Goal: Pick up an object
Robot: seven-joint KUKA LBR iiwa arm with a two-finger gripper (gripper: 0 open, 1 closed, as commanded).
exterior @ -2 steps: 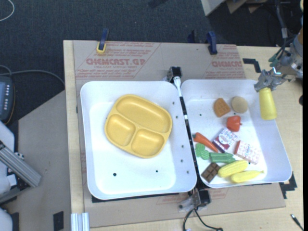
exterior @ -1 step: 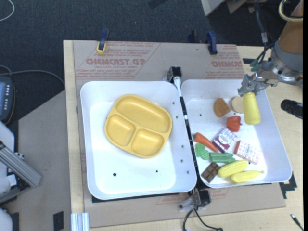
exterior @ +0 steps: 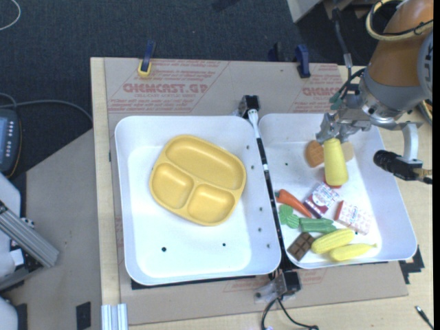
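My gripper (exterior: pixel 335 135) hangs over the upper part of the right bin (exterior: pixel 392 205). A yellow bottle-shaped toy with a pink base (exterior: pixel 335 163) sits right under it, its top end between the fingers (exterior: pixel 327 130), so the gripper is shut on it. The toy overlaps a brown round food piece (exterior: pixel 314 154) at its left. Lower in the same bin lie a carrot (exterior: pixel 291 200), green vegetables (exterior: pixel 306 221), a brown chocolate piece (exterior: pixel 300 245), a corn cob (exterior: pixel 333 239) and a yellow banana-like piece (exterior: pixel 353 251).
Two small red-and-white packets (exterior: pixel 323 198) (exterior: pixel 355 217) lie mid-bin. A yellow divided plate (exterior: pixel 198 179) fills the middle of the left bin (exterior: pixel 137 246). A black divider rail (exterior: pixel 265 177) runs between the bins. Clamps (exterior: pixel 145 62) (exterior: pixel 301 60) hold the cardboard at the back.
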